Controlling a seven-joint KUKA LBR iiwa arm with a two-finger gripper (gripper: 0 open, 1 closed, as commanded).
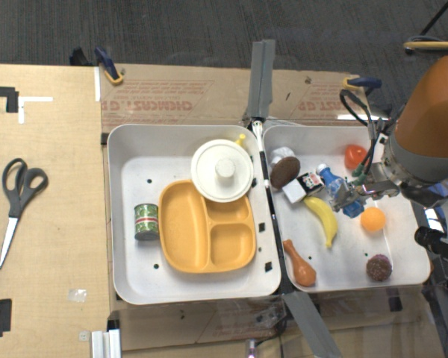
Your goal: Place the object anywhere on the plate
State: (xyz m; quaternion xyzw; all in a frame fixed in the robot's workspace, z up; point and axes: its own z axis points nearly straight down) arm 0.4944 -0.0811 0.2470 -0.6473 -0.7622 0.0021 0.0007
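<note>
A yellow divided plate [187, 230] lies in the left bin [127, 274]. A white round lid [222, 170] overlaps its far right corner. My gripper [346, 197] is low in the right bin [336, 274], right over a blue object [333, 183] beside a yellow banana [322, 218]. Grey wrist parts hide where the gripper meets the blue object, and nothing is lifted off the bin floor.
A green can [145, 221] stands left of the plate. The right bin also holds a brown oval [284, 171], a white and black box [300, 186], a red piece [355, 156], an orange ball [372, 220], a dark ball [378, 267] and an orange drumstick shape [299, 264]. Scissors [16, 200] lie on the bench at left.
</note>
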